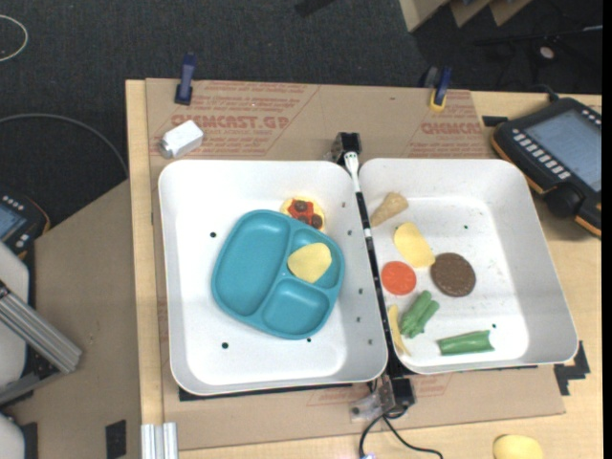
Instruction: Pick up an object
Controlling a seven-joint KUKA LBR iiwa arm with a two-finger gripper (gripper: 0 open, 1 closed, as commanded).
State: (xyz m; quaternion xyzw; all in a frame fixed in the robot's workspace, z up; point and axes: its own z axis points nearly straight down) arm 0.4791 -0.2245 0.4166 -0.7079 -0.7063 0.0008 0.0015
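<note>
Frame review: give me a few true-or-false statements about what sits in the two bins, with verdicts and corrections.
1. The teal plate lies in the left bin. True.
2. A yellow piece rests on the teal plate. True.
3. The brown disc is in the left bin. False: it lies in the right bin.
4. The orange disc sits on the teal plate. False: it lies on the right bin's floor.
5. Two green pieces lie in the right bin. True.

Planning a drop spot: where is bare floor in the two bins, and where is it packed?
Left bin: bare along its left wall and the near strip below the teal tray.
Right bin: bare on its right side, past the brown disc.
Crowded: the right bin's left half, from the yellow piece to the green beans.
</note>
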